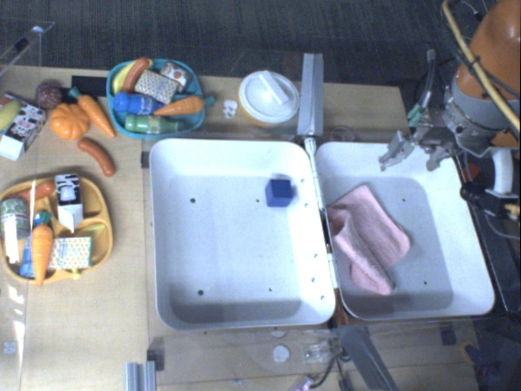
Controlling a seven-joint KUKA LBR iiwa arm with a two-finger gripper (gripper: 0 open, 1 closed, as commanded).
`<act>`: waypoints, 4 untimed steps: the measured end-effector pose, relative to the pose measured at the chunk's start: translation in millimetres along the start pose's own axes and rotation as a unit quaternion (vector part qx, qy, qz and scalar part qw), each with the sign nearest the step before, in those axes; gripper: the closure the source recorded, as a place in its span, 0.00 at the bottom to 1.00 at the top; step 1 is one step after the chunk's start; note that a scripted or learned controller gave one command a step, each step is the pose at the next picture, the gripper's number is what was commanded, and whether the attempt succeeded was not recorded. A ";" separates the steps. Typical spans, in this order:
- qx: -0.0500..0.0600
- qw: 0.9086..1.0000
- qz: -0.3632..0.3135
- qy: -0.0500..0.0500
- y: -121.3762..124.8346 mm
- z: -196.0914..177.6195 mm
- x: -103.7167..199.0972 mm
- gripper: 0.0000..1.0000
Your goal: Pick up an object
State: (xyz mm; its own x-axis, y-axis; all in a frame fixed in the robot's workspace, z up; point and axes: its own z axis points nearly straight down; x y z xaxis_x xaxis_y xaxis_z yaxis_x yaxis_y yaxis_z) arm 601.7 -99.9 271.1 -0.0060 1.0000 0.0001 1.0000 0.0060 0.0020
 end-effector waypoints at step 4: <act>-0.010 0.999 -0.050 -0.003 -60.8 168.6 -40.5 0.00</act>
State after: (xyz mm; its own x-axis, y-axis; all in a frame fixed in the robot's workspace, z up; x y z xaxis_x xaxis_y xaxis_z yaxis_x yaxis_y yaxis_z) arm 541.5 -140.7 102.3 -0.1064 0.9943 -0.0075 0.9941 0.1066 0.0213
